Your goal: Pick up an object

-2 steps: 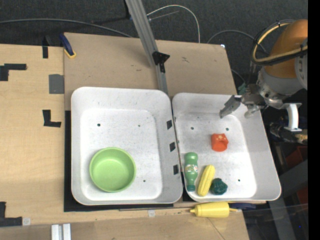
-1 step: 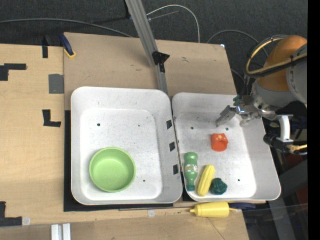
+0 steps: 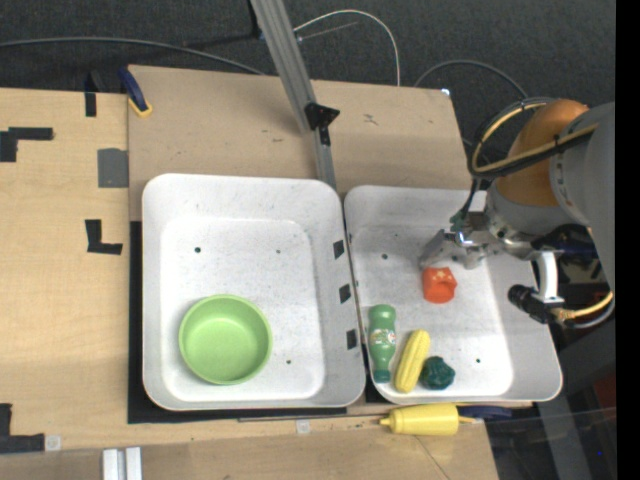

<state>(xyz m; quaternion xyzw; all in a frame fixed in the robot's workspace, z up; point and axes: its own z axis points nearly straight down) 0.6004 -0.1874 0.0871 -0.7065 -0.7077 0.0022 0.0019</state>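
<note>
From the camera view: hovering with gripper just above the orange object in the right bin, finger spread impossible to tell, risking a push aside rather than a pinch if descending off-centre.

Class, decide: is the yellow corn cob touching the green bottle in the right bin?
Touching. In the camera view the yellow corn cob leans against the green bottle with no white floor showing between them.

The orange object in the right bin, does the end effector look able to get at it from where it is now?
Probably yes. The end effector hangs just above the orange object, which lies apart from the green bottle, yellow piece and dark green item, so nothing seems to block a descent.
</note>
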